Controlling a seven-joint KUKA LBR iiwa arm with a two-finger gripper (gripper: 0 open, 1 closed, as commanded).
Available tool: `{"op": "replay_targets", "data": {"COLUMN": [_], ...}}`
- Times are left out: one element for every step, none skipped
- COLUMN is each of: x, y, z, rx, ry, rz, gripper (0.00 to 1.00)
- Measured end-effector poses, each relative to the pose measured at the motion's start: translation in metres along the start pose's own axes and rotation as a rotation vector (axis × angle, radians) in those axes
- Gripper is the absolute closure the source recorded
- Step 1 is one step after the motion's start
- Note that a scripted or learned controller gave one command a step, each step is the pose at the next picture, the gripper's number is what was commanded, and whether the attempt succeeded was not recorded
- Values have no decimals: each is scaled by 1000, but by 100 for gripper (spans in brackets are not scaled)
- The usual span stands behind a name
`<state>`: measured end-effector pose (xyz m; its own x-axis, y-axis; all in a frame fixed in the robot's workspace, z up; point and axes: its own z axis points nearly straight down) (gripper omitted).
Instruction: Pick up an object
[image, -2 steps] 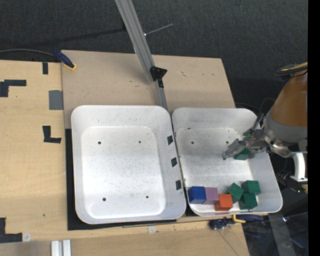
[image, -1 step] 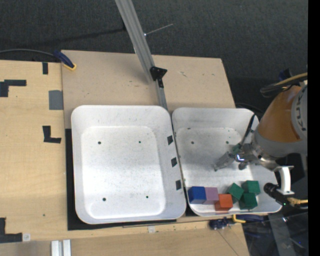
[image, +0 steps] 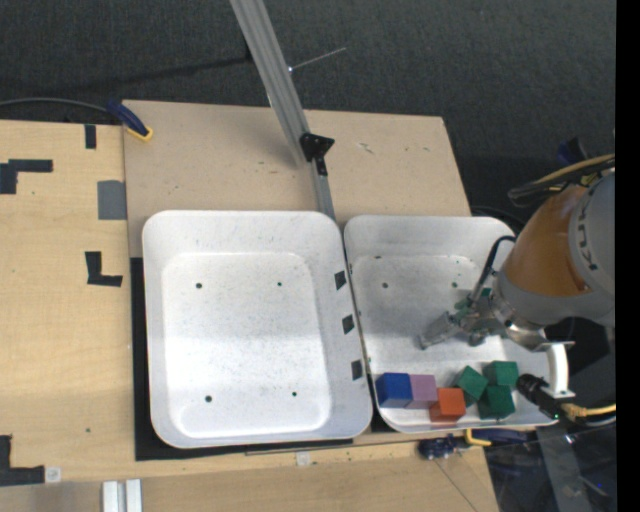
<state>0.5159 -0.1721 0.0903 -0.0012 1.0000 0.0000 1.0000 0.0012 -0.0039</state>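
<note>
Several small blocks lie along the near edge of the right bin (image: 420, 240): a blue cube (image: 394, 388), a pale purple cube (image: 423, 388), an orange cube (image: 449, 402) and three green blocks (image: 471, 381) (image: 503, 374) (image: 495, 401). My gripper (image: 441, 330) is low inside the right bin, pointing left over bare bin floor. It is a short way above and behind the row of blocks and touches none of them that I can see. The grey arm with its orange band (image: 545, 250) comes in from the right.
The left bin (image: 160, 300) sits beside the right one, sharing a raised middle rim. A slanted metal rail (image: 285, 85) runs from the top down to the bins' junction. Cables lie past the right bin's near corner.
</note>
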Motion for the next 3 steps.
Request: {"op": "replay_targets", "data": {"x": [1,0,7], "y": [0,-1,-5], "z": [-11,-74,-120], "rx": [0,-8,-7], "ry": [1,-1,-1], "rz": [-1,0,-1], "gripper": [100,100,100]}}
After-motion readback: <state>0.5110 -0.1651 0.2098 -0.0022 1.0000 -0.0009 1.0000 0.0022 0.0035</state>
